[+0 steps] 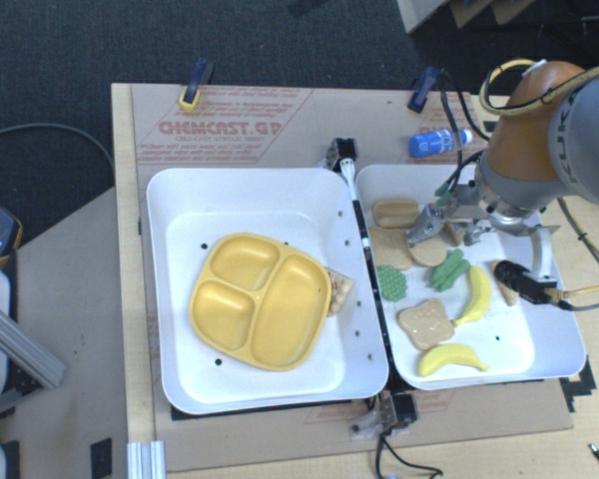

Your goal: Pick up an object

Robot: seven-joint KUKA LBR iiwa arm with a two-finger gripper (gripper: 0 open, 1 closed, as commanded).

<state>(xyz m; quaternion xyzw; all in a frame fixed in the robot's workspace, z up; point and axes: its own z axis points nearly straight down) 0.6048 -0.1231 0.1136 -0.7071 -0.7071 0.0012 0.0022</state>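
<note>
The divided plate (261, 298) is mustard yellow in its white bin (170, 218). Both bananas (451, 359) are bright yellow (the bottle (431, 144) is blue).

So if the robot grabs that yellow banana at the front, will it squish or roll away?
Probably neither. The banana looks like smooth, hard toy plastic, so it may slip from the pincer. Its curved shape lies flat in the right bin, so it should spin rather than roll.

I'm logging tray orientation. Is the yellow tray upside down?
No: the yellow tray lies right side up, its three compartments facing up.
</note>
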